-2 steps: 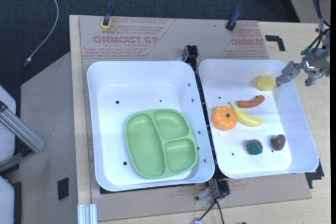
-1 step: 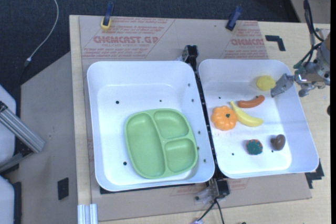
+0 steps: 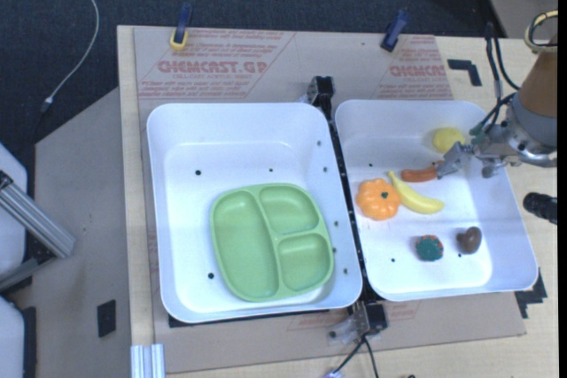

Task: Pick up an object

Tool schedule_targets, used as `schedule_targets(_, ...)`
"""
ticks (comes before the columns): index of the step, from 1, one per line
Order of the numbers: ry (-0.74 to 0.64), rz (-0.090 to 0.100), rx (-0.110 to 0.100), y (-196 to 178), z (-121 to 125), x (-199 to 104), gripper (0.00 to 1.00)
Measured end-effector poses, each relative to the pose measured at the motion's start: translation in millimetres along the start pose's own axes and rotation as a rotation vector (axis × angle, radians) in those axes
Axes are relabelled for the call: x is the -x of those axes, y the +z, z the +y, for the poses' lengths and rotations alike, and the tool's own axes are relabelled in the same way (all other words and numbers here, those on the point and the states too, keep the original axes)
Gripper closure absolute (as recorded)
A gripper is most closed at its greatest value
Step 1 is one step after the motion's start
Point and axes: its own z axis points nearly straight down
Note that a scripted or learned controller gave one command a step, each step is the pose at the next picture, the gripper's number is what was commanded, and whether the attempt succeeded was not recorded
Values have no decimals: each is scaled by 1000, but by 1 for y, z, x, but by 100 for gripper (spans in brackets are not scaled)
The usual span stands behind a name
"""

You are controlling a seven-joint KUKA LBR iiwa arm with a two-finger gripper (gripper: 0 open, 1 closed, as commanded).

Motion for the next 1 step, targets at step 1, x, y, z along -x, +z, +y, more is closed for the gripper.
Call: schedule_targets(1,1,1,-1,54,-1,-1,0)
